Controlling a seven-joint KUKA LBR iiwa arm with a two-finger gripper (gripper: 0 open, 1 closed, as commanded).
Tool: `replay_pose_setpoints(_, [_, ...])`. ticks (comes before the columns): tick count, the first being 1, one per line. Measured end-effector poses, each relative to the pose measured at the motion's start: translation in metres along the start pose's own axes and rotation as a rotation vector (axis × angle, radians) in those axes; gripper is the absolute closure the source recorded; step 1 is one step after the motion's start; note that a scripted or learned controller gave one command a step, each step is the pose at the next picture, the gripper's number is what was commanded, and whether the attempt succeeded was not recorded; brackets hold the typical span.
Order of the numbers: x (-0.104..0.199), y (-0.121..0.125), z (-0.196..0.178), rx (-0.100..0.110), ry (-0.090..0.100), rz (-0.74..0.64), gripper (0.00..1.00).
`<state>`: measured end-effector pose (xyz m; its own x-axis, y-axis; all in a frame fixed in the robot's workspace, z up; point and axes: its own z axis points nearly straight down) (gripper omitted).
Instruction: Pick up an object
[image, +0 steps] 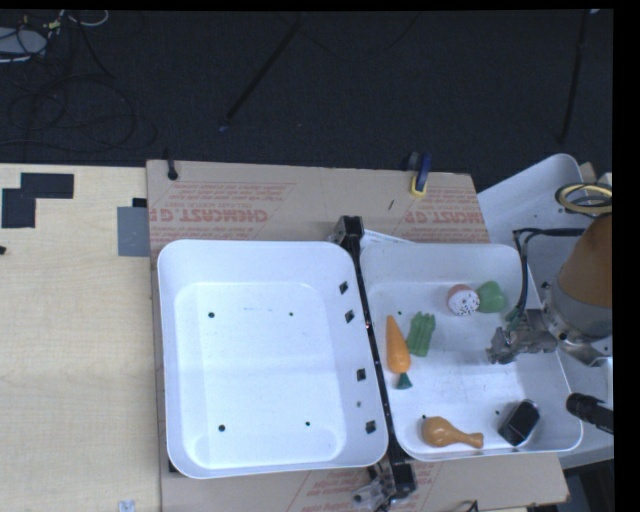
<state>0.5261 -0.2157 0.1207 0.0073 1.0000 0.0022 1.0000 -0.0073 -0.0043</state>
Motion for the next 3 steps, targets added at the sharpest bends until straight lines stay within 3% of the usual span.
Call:
replay_pose_setpoints(1, [0.071,0.044,-0.065,-0.010,-0.001,-0.016,1.00])
replay_pose_setpoints(2, [0.084,0.120,-0.073,-0.009,-0.003,-0.012,1.00])
replay_pose_setpoints(3, [0.165,0.116,-0.066,0.000,0.000,-0.014,1.00])
